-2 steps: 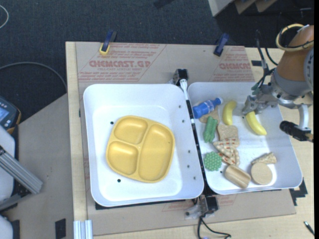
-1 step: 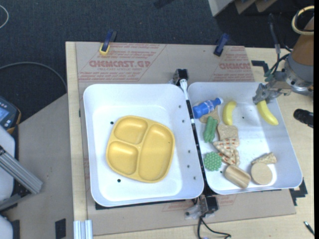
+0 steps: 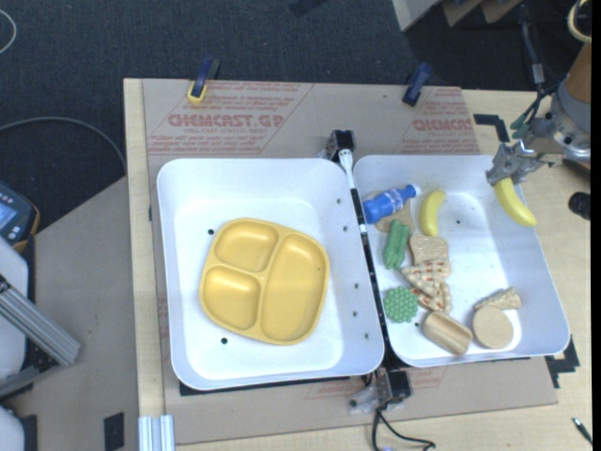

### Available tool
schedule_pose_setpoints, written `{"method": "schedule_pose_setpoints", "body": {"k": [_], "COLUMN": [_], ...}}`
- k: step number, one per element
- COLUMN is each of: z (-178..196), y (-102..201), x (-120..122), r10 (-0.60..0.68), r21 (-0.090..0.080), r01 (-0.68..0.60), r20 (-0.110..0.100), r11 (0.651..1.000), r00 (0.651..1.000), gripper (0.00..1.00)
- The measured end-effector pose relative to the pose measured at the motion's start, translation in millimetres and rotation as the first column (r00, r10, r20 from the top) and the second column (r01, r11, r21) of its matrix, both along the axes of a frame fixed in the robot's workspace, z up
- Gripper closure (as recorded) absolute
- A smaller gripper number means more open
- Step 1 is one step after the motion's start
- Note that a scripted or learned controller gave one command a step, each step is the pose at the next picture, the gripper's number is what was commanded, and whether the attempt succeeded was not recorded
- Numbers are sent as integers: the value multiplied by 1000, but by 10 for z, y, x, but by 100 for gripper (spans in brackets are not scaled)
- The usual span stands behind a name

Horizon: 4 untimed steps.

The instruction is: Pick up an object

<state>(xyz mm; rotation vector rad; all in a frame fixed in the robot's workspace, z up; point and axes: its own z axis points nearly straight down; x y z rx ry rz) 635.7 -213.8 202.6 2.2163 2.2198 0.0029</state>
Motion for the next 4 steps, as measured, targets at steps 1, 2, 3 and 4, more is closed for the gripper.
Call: {"method": "schedule_pose_setpoints", "body": {"k": [1, 2, 3, 4], "z": [240, 168, 290, 121], "y": [-1, 440, 926, 1296], "x": [9, -290, -427, -627], "r10": [0, 0, 1, 1], "r21": [0, 4, 4, 4], "r01": [0, 0, -1, -1], "r20": [0, -8, -7, -9], "r11": [1000, 1000, 1000, 1000], "r00": [1000, 1000, 1000, 1000], "gripper": [100, 100, 100, 100]}}
